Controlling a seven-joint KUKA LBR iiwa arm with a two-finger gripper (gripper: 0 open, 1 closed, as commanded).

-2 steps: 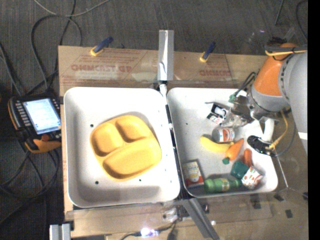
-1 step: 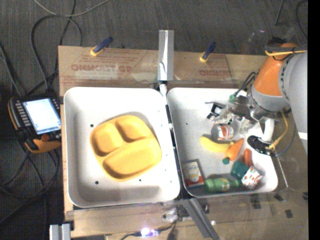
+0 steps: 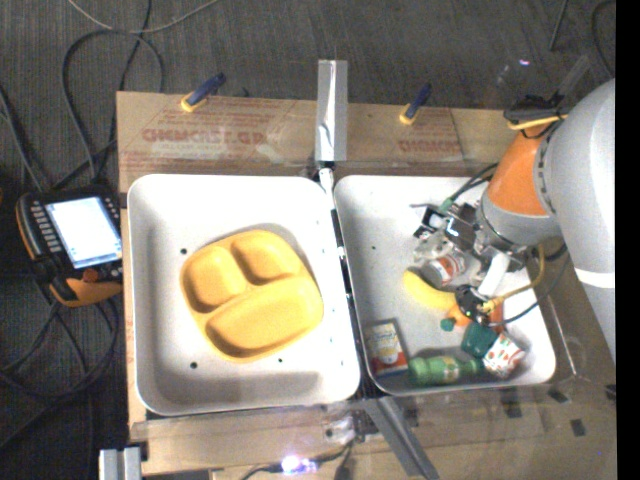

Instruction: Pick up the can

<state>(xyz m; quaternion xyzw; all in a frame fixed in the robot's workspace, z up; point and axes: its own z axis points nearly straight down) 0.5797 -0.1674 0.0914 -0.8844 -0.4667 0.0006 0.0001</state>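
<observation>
Right bin: my jaws (image 3: 447, 251) hang low over the middle of the shallow white right-hand bin (image 3: 375, 218), at the end of my grey arm with its orange band (image 3: 515, 183). How they stand, I cannot tell; cables and the wrist body cover them.

Task item: small silver can with a red-and-white label (image 3: 445, 267), lying tilted directly under my jaws, touching or all but touching them. Whether it sits between them cannot be made out. Label writing too small to read.

Neighbours in the same bin: yellow banana-shaped piece (image 3: 420, 287), just beside the can on its lower left; small orange piece (image 3: 449, 322) below that; flat red-and-white packet (image 3: 385, 344) near the front wall, print illegible; green plastic bottle lying on its side (image 3: 440, 369) along the front wall; dark green cup-like item (image 3: 477, 339) and a red-and-white carton (image 3: 504, 354) in the front right corner.

Left bin: shallow white bin (image 3: 150, 268) holding a yellow three-compartment tray (image 3: 250, 293).

Bench: faded red lettering, unreadable, on the brown cardboard sheet (image 3: 220, 136).
</observation>
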